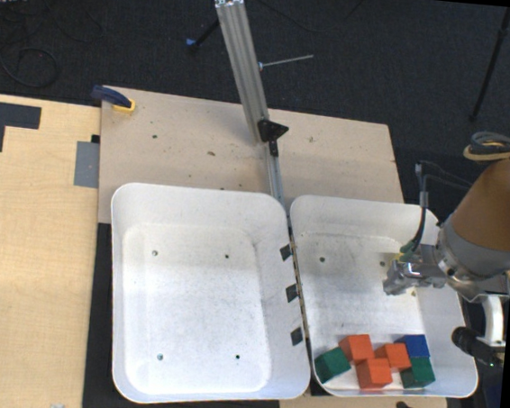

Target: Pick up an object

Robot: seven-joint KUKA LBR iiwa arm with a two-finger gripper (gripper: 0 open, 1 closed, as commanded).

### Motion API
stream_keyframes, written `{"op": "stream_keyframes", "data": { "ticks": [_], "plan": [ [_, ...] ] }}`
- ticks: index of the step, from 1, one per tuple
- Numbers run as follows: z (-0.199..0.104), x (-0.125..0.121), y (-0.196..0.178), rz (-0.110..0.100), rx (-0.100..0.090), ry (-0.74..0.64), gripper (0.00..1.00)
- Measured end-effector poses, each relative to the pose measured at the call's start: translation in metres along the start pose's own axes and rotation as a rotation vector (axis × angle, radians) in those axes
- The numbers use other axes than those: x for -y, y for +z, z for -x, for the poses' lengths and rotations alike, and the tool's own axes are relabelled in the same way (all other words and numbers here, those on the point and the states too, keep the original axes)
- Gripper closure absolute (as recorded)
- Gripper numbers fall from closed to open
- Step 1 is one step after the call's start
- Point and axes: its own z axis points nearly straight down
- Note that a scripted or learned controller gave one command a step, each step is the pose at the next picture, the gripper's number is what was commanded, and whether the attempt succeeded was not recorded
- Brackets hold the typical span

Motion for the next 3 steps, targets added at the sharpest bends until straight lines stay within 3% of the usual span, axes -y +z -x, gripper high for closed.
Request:
{"op": "stream_keyframes", "data": {
  "ticks": [2, 3],
  "plan": [
    [0.004, 0.005, -0.105, 0.001, 0.0, -0.001, 1.0],
    [-0.045, -0.01, -0.087, -0.007, -0.003, -0.004, 1.0]
  ]
}}
